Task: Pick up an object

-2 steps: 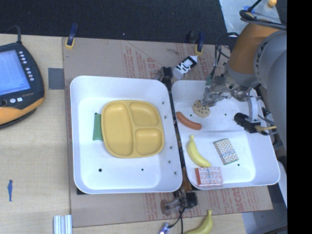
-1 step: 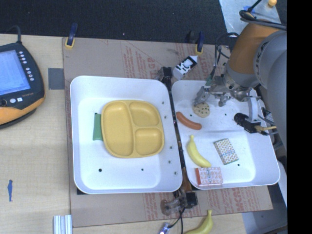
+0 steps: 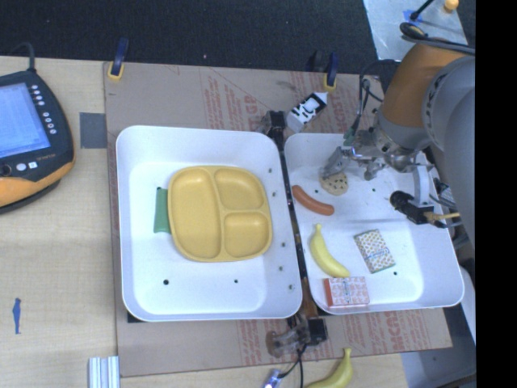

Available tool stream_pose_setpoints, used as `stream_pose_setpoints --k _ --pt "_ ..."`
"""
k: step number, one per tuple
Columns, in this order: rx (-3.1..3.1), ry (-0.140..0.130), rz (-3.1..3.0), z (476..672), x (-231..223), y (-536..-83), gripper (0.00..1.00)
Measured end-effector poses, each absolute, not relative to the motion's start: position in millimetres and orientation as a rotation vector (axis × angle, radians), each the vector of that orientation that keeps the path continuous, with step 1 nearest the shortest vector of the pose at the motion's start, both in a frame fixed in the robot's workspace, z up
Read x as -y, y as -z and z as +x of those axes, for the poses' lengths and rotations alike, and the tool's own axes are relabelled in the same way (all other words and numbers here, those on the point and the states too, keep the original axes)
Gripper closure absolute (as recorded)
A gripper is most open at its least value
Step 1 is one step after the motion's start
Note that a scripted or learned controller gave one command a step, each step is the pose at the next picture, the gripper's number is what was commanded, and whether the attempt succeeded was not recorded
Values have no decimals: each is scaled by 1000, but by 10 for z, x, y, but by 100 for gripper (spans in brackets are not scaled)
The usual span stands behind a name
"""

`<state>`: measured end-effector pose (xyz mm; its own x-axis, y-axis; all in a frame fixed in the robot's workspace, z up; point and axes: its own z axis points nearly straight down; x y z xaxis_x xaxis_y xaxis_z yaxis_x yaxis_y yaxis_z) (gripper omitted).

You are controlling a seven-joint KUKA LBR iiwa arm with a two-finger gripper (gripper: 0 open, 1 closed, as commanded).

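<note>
In the right bin (image 3: 436, 289) my gripper (image 3: 352, 166) hangs near the far edge, open, with nothing between its fingers. One fingertip (image 3: 332, 168) is just above a round speckled cookie (image 3: 334, 186). A reddish sausage (image 3: 313, 200) lies to the cookie's left and slightly nearer. A yellow banana (image 3: 326, 254), a patterned small box (image 3: 375, 250) and a pink-red packet (image 3: 346, 291) lie in the near half of the bin.
The left bin (image 3: 137, 289) holds a yellow divided plate (image 3: 220, 212) on a green item (image 3: 161, 210). A teach pendant (image 3: 28, 136) sits at far left. A second banana (image 3: 336, 372) lies on the bench in front, and a black-and-white object (image 3: 307, 109) behind the bins.
</note>
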<state>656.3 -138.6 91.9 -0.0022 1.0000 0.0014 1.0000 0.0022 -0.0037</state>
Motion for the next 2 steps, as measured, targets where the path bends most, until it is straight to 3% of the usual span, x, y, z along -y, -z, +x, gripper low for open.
stream_pose_setpoints --k 2 --pt "2221 -6 -2213 6557 1193 -917 0"
